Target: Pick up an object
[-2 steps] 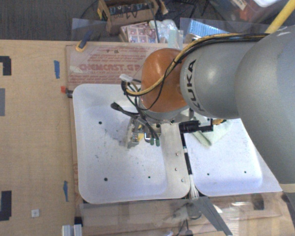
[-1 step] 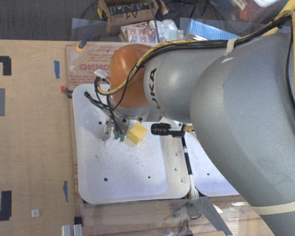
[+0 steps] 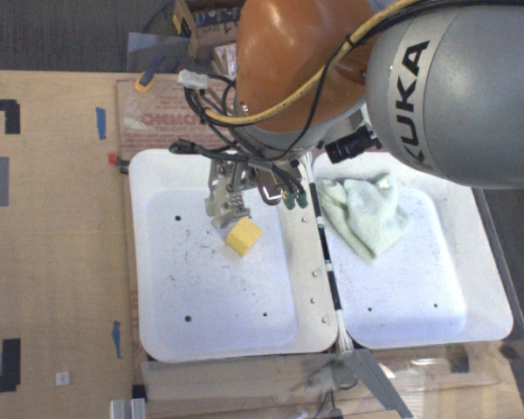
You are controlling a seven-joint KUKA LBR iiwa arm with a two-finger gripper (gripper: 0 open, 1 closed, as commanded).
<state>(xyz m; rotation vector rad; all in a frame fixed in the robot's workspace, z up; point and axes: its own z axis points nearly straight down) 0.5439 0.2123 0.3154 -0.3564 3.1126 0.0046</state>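
Presently the gripper (image 3: 228, 214) hangs low over the left bin (image 3: 162, 304), in its upper middle, with its metal fingers pointing down toward the floor of the bin. How wide they stand cannot be told from this angle, and nothing is seen held between them. A small yellow block (image 3: 244, 236) lies on the bin floor just beside the fingertips, on the side nearer the divider between the bins, touching or nearly so; it is not between the fingers. In my judgement the step in hand is the closing approach, and it is off line: the gripper should shift toward the divider until the block sits squarely between the fingers, then descend and close. A pale green cloth (image 3: 362, 212) lies crumpled in the right bin (image 3: 437, 312), near its upper left corner, well apart from the work.
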